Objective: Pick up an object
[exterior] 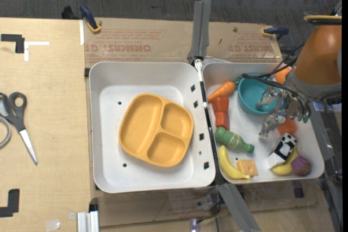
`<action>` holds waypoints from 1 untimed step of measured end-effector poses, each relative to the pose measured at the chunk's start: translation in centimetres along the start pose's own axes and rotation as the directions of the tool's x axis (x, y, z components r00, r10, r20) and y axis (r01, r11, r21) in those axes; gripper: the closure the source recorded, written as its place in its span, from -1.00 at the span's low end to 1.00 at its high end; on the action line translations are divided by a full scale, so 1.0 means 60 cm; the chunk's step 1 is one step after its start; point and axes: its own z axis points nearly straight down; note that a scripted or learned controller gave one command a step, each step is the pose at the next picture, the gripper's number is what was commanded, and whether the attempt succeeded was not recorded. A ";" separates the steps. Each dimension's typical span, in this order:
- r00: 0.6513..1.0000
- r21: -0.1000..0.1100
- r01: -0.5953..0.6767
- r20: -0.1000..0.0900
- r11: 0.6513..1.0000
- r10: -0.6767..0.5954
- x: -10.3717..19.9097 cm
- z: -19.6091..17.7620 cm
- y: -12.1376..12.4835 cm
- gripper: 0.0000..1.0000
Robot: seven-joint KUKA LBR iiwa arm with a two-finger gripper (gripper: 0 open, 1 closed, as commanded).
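Over the right bin (314, 145), the gripper (273, 115) is seen hanging with its metal fingers (267, 126) pointed down and spread apart; nothing is caught between them. Just behind the fingers, a teal bowl (254, 96) is found, its rim partly covered by the gripper. Just beside the fingertips, on the right, an orange-red piece (287, 126) is seen, and below it a black-and-white toy (285, 145), a small banana (284, 167) and a purple item (302, 165). Further to the left, apart from the fingers, a carrot (222, 90), a red block (221, 112), a green bottle (232, 139), a larger banana (230, 164) and a cheese wedge (247, 167) are laid. A yellow divided plate (156, 129) is held by the left bin (103, 133). Scissors (19, 123) are left on the bench well apart.
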 end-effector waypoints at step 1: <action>1.000 0.000 0.004 0.016 1.000 -0.004 -0.008 -0.025 0.003 1.00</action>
